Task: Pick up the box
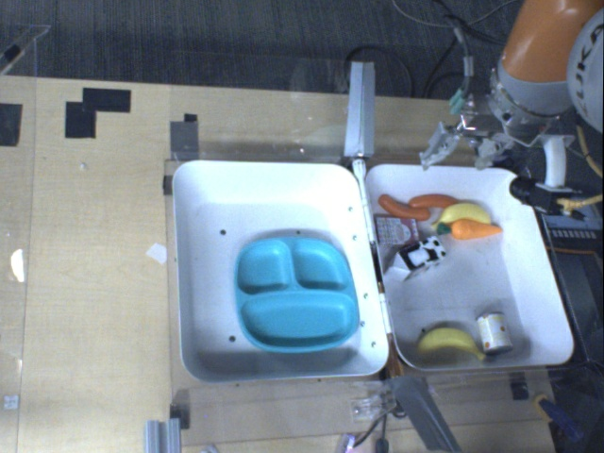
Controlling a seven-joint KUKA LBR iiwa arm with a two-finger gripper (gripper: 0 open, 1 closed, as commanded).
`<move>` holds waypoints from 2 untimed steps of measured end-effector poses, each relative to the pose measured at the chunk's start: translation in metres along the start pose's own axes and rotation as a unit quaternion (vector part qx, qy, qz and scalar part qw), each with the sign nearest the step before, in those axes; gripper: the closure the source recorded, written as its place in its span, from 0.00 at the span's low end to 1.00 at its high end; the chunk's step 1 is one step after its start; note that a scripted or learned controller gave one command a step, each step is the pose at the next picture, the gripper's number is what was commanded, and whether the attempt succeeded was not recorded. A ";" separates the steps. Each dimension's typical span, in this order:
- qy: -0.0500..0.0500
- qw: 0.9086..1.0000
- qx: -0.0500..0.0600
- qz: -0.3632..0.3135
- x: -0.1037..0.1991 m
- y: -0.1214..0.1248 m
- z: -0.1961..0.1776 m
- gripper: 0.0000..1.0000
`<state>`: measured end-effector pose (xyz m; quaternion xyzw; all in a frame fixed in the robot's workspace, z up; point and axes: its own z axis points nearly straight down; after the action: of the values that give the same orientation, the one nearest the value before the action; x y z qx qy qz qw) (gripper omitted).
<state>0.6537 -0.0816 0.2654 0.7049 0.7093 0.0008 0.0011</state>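
A small black-and-white box [422, 252] lies tilted near the left wall of the right bin [528, 295], beside a flat grey and red packet [391, 229]. My gripper [463, 149] hangs above the far rim of that bin, up and to the right of the box and well apart from it. Its fingers are spread open with nothing between them.
Behind the box lie a red sausage [420, 203], a yellow banana [465, 214] and an orange carrot [475, 231]. A second banana [449, 341] and a small can [494, 333] rest at the bin's front. The left bin [203, 253] holds a blue divided plate [295, 291].
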 end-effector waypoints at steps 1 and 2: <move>0.000 0.998 0.001 0.062 -0.004 -0.006 0.146 0.00; 0.000 0.998 0.000 -0.064 -0.029 -0.024 0.128 0.00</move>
<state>0.6299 -0.1112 0.1372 0.6577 0.7533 0.0012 0.0012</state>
